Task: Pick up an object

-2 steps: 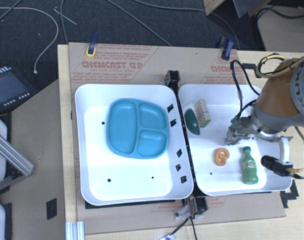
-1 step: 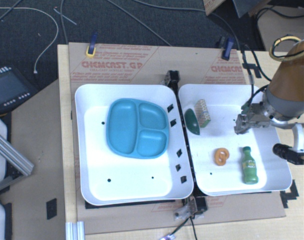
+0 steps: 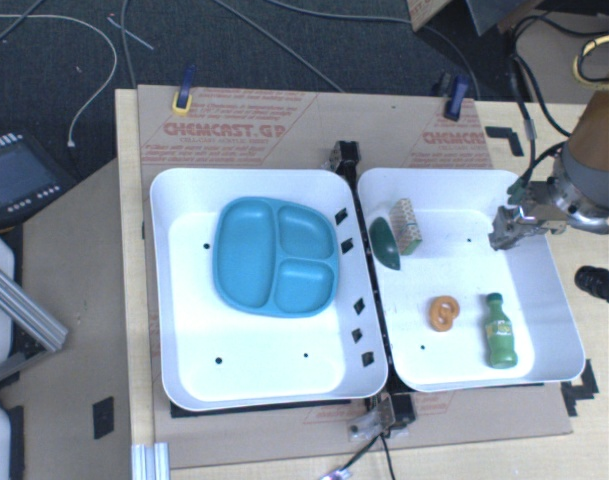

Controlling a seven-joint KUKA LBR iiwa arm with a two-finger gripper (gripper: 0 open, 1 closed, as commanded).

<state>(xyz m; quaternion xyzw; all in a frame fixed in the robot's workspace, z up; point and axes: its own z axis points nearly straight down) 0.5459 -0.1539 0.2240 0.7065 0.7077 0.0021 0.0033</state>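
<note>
The gripper point(image 3: 506, 230) is hovering near the right bin's point(image 3: 544, 368) far right corner; whether it is gripping anything, I cannot tell. It should be centring over the bottle point(image 3: 499, 331) before descending.

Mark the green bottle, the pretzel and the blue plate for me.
green bottle point(image 3: 500, 332), camera view, on its body.
pretzel point(image 3: 444, 313), camera view, on its ring.
blue plate point(image 3: 249, 258), camera view, on its largest compartment.

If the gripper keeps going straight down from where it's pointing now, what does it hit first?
Probably bare floor of the right bin. The gripper hangs near the bin's upper right, apart from the green bottle, the orange ring and the dark green piece. Its height is hard to judge from this slanted view.
</note>
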